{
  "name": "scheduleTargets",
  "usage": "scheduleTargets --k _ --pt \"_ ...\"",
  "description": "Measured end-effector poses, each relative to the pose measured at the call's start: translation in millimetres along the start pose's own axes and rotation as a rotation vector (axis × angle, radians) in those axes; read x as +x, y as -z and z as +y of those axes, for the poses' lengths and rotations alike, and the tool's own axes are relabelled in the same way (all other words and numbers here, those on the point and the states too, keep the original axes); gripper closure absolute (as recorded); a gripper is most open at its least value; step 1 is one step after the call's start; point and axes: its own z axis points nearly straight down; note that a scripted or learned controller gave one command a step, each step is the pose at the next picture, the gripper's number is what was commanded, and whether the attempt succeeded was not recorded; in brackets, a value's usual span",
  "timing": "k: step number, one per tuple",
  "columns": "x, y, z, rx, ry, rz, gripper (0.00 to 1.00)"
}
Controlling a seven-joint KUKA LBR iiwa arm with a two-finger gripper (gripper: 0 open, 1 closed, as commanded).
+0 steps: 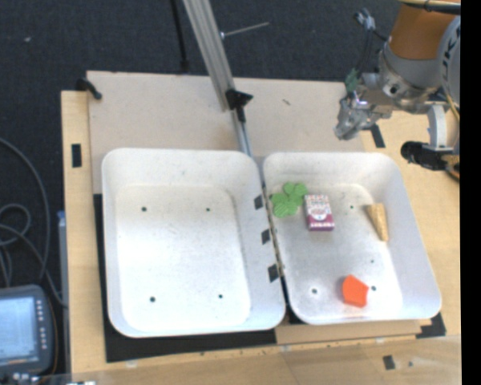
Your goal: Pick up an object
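Orange block point(353, 290) sits alone in the right bin's point(413, 215) near corner, clear of the pink box point(319, 212); gripper point(351, 123) hangs beyond the bin's far rim, grip state unreadable, so a straight vertical descent looks cleanest.

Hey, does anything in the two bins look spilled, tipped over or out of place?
Nothing stands out. The green piece, small pink box, tan wedge and orange block lie apart in the right bin, none spilled or broken. The hand hangs above the bench beyond that bin's far rim.

Even, bright overhead light; soft shadows, slightly grainy picture.
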Motion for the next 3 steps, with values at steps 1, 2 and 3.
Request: scheduleTargets --k 1,2,3 --pt "48 0 -11 0.008 0.002 0.002 1.0" --pt "94 -17 -37 0.01 0.002 0.003 1.0" --pt "141 -21 -68 0.01 0.003 0.004 1.0"
